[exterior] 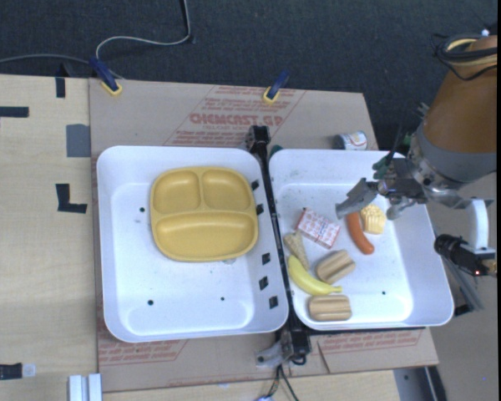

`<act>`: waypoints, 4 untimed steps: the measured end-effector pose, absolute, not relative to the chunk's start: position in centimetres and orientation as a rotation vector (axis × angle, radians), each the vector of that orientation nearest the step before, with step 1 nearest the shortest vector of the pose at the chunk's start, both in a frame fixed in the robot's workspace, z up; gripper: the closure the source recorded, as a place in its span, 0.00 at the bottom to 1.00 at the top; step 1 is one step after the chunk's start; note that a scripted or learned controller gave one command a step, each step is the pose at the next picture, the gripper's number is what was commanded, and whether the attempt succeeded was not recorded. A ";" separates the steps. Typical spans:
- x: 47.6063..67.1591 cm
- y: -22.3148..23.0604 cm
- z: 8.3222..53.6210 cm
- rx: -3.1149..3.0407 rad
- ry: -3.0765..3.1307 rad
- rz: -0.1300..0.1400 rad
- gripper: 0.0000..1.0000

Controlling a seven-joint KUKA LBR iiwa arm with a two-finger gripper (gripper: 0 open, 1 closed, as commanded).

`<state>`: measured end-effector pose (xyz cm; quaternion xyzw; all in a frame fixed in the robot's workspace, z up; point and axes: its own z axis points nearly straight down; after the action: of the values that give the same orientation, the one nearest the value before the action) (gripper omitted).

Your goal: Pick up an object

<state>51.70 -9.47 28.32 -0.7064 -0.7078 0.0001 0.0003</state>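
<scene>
Nearest the camera: bun (329,308) at the right bin's (417,307) front edge, second bun (335,266) and banana (311,279) just behind. Gripper (372,197) hovers over the bin's back half, fingers spread apart, nothing between them. Likely target: sausage (360,233), just below the gripper, touching the corn (372,218); long axis runs diagonally, back-left to front-right. Nothing lifted yet; descent, close and lift remain. Yellow plate (204,212) sits in the left bin (125,249).

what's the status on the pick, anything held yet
Jaws open over right bin, gripper holding nothing. Corn and orange sausage just below it, untouched. Banana, buns, packet close by, crowding the pick.
</scene>
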 end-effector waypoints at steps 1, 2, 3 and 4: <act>57.1 -15.9 19.2 -2.220 -2.219 0.003 0.00; 54.8 -17.8 8.7 -2.223 -2.224 -0.001 0.00; 54.9 -17.9 9.6 -2.226 -2.226 -0.002 1.00; 51.4 -13.0 24.0 -2.220 -2.224 -0.001 1.00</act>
<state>51.38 -13.01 23.97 -0.7065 -0.7078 -0.0003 -0.0005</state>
